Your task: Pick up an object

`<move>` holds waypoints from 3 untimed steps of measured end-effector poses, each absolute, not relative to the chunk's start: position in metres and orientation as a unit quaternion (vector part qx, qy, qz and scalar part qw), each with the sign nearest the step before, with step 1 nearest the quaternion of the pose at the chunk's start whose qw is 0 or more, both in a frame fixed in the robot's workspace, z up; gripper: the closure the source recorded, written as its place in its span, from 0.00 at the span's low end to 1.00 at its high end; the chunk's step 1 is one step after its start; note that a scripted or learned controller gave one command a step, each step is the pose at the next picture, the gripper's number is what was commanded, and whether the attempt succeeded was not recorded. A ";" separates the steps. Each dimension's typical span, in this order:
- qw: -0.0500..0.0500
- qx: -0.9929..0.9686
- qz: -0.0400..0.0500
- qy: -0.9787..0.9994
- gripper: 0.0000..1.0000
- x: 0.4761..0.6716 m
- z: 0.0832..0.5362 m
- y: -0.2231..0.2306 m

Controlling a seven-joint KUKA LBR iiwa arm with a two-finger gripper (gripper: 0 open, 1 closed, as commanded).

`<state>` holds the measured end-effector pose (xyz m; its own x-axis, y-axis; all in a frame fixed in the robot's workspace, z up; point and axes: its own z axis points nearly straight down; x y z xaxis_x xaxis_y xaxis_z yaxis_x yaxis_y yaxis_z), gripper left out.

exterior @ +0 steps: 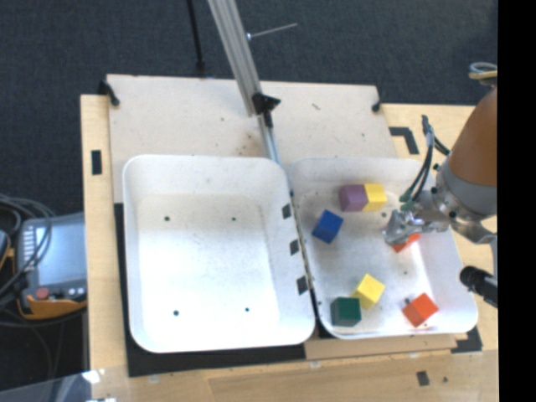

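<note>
Green cube (pixel 345 311) sits matte, blocky beside a yellow cube (pixel 369 290).

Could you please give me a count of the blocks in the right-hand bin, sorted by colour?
Yellow: 2
Orange-red: 2, one under the gripper at
Purple: 1
Blue: 1
Green: 1
Total: 7

The grey arm (pixel 469 170) reaches in from the right, wrist angled down, orange band showing above it.
</note>
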<state>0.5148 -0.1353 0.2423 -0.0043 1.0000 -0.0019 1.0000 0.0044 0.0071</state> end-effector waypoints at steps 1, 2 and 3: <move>0.000 0.705 0.000 0.709 1.00 0.505 0.238 -0.088; 0.000 0.705 0.000 0.709 1.00 0.501 0.235 -0.045; 0.000 0.704 0.001 0.710 1.00 0.506 0.234 0.017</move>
<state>0.5060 0.0169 0.2340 -0.0088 1.0000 0.0020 1.0000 0.0088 0.0009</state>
